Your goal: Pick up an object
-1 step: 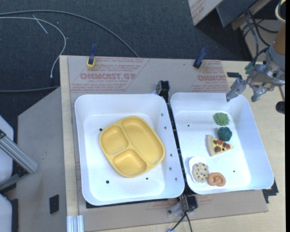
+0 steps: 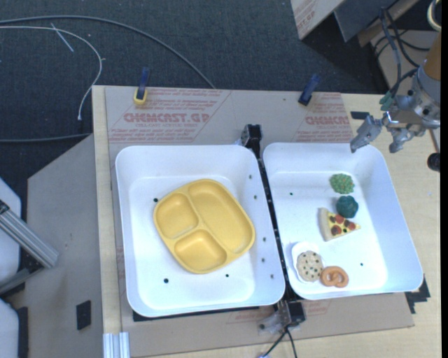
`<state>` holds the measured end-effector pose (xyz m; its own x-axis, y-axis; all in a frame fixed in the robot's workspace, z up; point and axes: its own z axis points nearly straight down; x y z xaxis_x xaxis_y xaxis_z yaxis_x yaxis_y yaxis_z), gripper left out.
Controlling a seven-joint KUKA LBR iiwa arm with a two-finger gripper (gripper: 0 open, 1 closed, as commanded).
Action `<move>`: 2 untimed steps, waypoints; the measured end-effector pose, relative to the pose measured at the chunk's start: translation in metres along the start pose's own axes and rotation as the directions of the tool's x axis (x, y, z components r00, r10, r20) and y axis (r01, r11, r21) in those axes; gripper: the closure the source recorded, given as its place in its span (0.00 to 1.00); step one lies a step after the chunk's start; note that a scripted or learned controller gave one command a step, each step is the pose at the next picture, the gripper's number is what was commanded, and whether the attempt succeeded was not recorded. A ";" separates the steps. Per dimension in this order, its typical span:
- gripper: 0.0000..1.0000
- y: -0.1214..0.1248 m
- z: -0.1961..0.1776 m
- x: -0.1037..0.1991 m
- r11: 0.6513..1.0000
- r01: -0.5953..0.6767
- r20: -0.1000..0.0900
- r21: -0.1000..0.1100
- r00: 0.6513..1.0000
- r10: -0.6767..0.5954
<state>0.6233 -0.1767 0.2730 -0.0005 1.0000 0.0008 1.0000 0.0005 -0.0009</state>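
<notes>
The gripper (image 2: 381, 133), fingers spread and empty, hangs over the right bin's (image 2: 396, 210) far edge; the broccoli (image 2: 341, 183) lies nearer and left.

Two blue clamps (image 2: 143, 84) on the brown board (image 2: 175, 115)

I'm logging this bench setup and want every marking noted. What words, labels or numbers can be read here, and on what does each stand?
"CHEMCAST GP", in red, on the brown protective sheet behind the left bin; it repeats in smaller rows that are too faint to read.
The same red print, cut off and blurred, on the sheet behind the right bin; it seems to read "CHEMCAST".
Red print on the cardboard box at the top edge: too small to read.
</notes>
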 end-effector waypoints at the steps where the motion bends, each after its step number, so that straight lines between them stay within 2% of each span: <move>1: 0.00 -0.003 0.063 -0.001 1.000 -0.001 -0.002 0.007 1.000 0.001; 2: 0.00 -0.007 0.113 0.009 1.000 0.000 -0.002 0.006 1.000 0.000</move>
<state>0.6158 -0.1680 0.1600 -0.0008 1.0000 0.0026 1.0000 0.0008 -0.0070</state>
